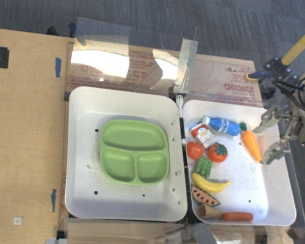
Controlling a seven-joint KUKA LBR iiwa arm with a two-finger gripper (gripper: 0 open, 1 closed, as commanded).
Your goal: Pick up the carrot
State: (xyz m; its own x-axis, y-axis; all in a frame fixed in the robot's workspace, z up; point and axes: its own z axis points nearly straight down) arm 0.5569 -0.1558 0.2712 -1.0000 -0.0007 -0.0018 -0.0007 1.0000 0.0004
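1. Hanging over the right bin's far right side, the gripper point(274, 138) has its two fingers point(265, 121) spread apart, with nothing between them.
2. One carrot point(252, 145), orange with a green top, lies on the bin floor just left of the gripper; it slants, green end toward the back. The nearer finger seems to sit just beside its lower tip, though contact cannot be told.
3. The right bin point(282, 187) is one of two white bins side by side.
4. One blue bottle point(222, 126) lies on its side near the back, left of the carrot.
5. One small red-and-white packet point(203, 134) sits just below the bottle's left end.
6. Two red tomatoes, a plain tomato point(194, 150) and a green-topped tomato point(217, 152), rest next to each other in the middle.
7. One green vegetable point(203, 166) lies just below them, and one yellow banana point(210, 183) lies below that.
8. One watermelon slice point(205, 197) and one red sausage point(236, 216) lie along the front edge.
9. The left bin point(78, 154) holds one green plate point(135, 151) with three sections.
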